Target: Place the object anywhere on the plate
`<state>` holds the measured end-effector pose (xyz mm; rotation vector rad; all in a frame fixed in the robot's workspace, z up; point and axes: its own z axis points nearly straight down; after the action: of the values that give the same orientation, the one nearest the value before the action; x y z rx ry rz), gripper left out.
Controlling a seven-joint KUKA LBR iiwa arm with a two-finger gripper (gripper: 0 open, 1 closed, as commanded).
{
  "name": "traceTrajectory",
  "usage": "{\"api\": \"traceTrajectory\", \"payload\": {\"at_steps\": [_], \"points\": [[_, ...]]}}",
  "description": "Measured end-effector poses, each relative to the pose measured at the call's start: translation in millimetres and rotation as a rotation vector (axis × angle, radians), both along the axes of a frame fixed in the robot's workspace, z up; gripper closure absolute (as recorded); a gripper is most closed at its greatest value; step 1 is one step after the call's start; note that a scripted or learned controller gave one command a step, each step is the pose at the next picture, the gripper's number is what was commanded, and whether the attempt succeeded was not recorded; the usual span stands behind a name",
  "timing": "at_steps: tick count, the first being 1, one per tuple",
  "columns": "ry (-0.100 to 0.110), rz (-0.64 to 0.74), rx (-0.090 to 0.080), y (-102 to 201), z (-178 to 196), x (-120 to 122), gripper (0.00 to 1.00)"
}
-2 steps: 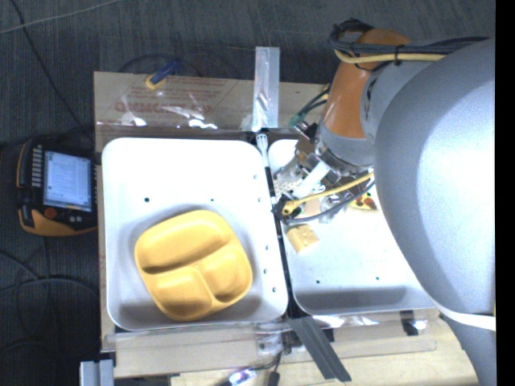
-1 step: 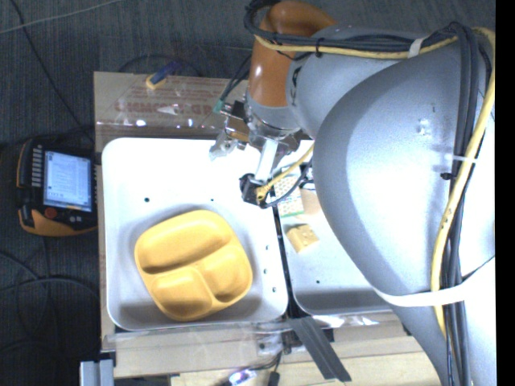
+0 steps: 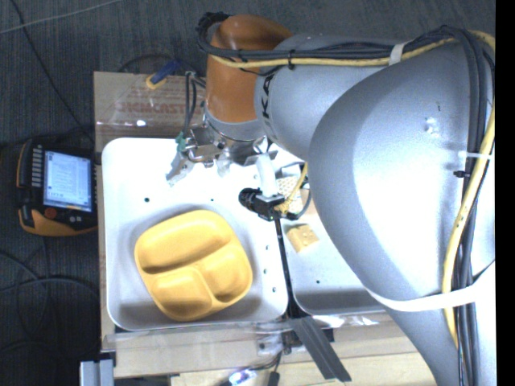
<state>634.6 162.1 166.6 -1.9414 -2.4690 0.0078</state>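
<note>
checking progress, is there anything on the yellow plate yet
No, the yellow plate lies bare in the left bin.

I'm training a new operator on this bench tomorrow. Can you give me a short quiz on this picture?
1. True or false: the yellow plate lies in the left bin.
2. How many sections does the plate have: A) one, B) three, C) five?
3. Fill in: the small tan block lies in the ______ bin, beside the divide between the bins.

Key
1. True. It sits toward the near end of that bin.
2. B. Two small sections and one larger one.
3. Right. The block is apart from the plate, and the gripper hangs over the far end of the left bin.
</note>
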Motion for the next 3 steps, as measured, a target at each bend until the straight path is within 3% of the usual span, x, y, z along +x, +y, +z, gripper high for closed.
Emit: {"api": "traceTrajectory", "payload": {"at_steps": [1,2,3], "points": [[-0.003,0.127,0.001,59,99,-28,0.0],[-0.004,0.235,0.0,63,204,-46,0.0],[-0.002,0.454,0.0,20,186,-23,0.0]]}}
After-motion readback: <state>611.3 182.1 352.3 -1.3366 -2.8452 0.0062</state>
